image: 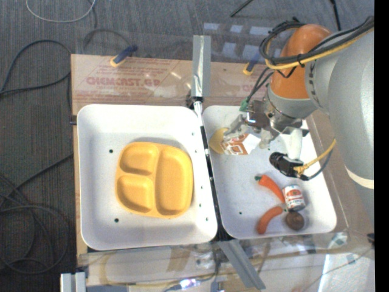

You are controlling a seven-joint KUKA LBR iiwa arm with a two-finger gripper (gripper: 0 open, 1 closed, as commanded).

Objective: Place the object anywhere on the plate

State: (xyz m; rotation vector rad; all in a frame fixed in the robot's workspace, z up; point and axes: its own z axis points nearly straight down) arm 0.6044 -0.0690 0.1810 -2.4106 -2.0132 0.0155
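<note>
Gripper [252,129]: low in the right bin's [316,218] far-left corner; open or closed, I cannot tell.
Object: small carton [236,143] right beside it.
Plate [155,178]: yellow, left bin, so carry leftward.

Yellow sectioned plate [155,178] in left bin [91,163]; pincer [246,126] above carton [237,143] in right bin [316,215].

The arm [340,72] runs off the frame at 3 o'clock. The gripper [252,129] overlaps the small carton [236,143], so finger contact cannot be determined. A yellow item [216,140] at the carton's 9 o'clock is partly covered, identity unclear.
</note>
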